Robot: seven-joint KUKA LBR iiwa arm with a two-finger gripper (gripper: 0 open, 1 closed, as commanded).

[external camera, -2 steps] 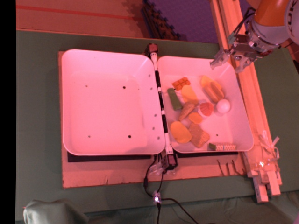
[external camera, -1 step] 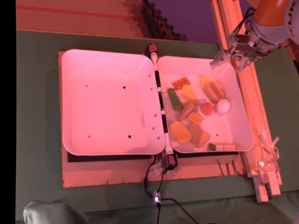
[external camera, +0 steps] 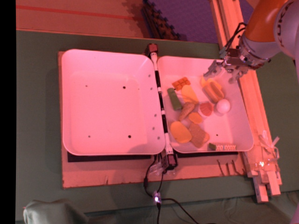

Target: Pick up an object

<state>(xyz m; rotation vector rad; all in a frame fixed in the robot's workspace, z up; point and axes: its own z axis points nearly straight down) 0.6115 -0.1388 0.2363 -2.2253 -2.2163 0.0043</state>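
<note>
- Over the far right corner of the right bin (external camera: 245, 139) you see the claw (external camera: 222, 73) hanging with its fingers spread apart and nothing between them.
- Your arm (external camera: 273, 17), grey with an orange band, comes in from the table's right edge and slopes down toward that corner.
- Just beneath the claw lies an orange oblong piece (external camera: 213, 90), near the bin's far wall; you cannot tell from this slant whether the fingers touch it.
- Beside it, toward the right wall, sits a white ball (external camera: 223, 106), with a small reddish round piece (external camera: 206, 108) touching its left side.
- Toward the middle of the right bin you find a green block (external camera: 174, 99), an orange waffle-like tile (external camera: 181, 83) near the far wall, and a yellow piece (external camera: 189, 94) between them and the oblong.
- Nearer the front wall rest a round yellow-orange piece (external camera: 180, 131) and a brown slice (external camera: 198, 135), touching each other.
- Along the front wall lies a small white strip (external camera: 228, 147) with a dark green bit at its left end.
- Your left bin (external camera: 74, 139) stands just beside the right one, separated by a black-and-white bar (external camera: 160, 107).
</note>
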